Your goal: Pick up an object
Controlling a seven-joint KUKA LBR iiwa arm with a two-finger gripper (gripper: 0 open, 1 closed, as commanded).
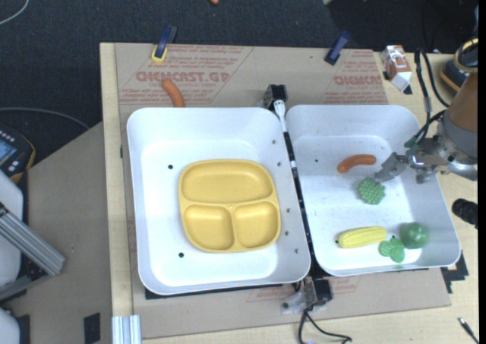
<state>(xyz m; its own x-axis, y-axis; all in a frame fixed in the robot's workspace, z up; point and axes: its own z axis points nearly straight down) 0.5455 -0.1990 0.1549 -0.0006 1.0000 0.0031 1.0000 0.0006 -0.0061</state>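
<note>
the gripper [387, 172] hangs over the right bin [334, 126]; whether it is open or closed cannot be told from here. a green broccoli floret [371, 191] lies just below its tip, a toy sausage [356, 162] just to its left. farther down lie a corn cob [361, 238] and a green vegetable [405, 241]. a yellow divided plate [228, 204] sits well to the left, in the other bin [152, 183].

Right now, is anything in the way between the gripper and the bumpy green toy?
Nothing visible. The gripper sits just above and to the right of the bumpy green toy in the right bin. The orange sausage lies off to the left.
</note>
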